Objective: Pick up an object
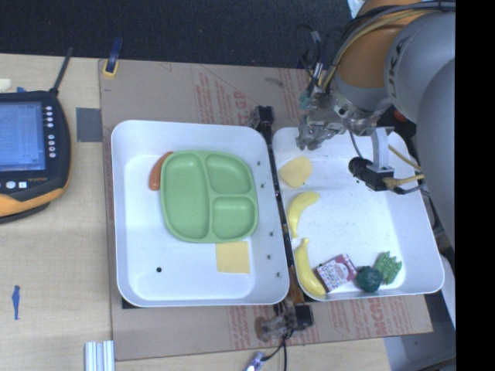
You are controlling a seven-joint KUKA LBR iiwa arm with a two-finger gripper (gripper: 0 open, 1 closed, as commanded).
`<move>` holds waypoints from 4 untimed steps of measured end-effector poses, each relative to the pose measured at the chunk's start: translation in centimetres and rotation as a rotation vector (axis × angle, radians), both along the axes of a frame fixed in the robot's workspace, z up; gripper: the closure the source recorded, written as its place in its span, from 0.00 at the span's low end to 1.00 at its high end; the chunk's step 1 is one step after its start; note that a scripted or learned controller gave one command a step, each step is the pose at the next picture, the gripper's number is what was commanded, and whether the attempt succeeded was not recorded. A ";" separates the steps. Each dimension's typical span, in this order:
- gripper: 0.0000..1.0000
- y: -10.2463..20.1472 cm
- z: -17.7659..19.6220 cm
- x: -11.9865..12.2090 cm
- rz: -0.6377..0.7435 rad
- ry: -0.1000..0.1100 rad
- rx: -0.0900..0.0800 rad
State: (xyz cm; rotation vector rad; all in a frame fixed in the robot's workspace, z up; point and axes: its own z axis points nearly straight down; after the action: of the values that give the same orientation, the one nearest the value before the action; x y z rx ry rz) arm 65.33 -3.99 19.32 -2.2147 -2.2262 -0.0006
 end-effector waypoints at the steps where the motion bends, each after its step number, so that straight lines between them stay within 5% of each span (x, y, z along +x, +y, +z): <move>1: 0.00 -0.1 -0.1 -0.1 -0.001 0.002 -0.001; 2: 0.00 0.9 -0.2 -5.8 -0.002 0.004 -0.002; 3: 0.00 -4.7 0.4 -0.4 -0.004 0.002 -0.002; 4: 0.00 -1.8 1.4 0.3 -0.002 0.001 -0.001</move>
State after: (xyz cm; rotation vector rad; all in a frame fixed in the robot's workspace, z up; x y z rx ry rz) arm 65.64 -5.75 20.73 -2.2166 -2.2243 0.0014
